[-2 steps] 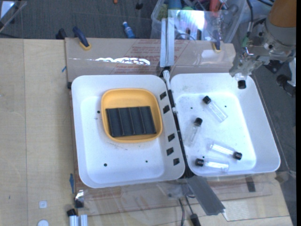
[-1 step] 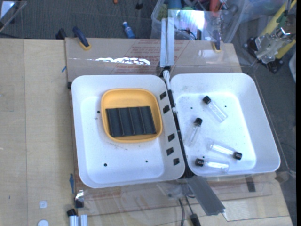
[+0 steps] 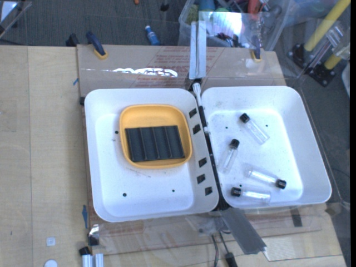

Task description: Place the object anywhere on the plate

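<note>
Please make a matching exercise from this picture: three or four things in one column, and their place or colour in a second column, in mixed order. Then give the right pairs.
Things:
1. plate
2. ridged insert
3. clear vials with black caps
4. blue-handled clamp

Places or colours:
A. dark grey, lying on the plate
B. in the right bin
C. yellow-orange, in the left bin
D. on the bench edge, above the left bin

Pairs: 1-C, 2-A, 3-B, 4-D

Yellow plate [image 3: 127, 121]; black-ribbed insert [image 3: 154, 143]; white bins [image 3: 105, 193].
</note>
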{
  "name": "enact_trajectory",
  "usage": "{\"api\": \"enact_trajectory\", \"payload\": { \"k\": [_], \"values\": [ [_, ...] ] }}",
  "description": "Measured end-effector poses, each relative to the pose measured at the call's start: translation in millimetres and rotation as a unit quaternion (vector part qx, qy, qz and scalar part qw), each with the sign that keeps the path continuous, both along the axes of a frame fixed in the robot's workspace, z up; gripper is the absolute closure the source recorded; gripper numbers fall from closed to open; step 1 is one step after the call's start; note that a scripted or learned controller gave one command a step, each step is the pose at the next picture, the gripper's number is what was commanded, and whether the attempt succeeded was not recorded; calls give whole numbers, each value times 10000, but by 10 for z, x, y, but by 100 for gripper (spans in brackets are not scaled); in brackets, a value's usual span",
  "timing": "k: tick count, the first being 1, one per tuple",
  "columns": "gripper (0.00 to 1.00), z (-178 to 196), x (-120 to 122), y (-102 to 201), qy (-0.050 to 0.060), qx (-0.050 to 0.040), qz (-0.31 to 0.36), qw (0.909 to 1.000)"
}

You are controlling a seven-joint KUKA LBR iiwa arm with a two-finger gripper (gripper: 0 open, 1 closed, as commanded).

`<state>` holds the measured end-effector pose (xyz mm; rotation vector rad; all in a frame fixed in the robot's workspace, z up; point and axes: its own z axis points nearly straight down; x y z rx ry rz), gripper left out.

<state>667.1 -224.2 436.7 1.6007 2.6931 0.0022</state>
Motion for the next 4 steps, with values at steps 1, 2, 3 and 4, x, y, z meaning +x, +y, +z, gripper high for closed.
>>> {"api": "enact_trajectory", "payload": {
  "k": [1,2,3,4],
  "values": [
    [100,0,5,21,15,-3,2068,9784],
    [100,5,-56,24,22,-6,3684,9296],
    [100,6,-131,20,20,-13,5315,8471],
    [100,5,10,27,-2,-48,6429,7660]
  ]
}}
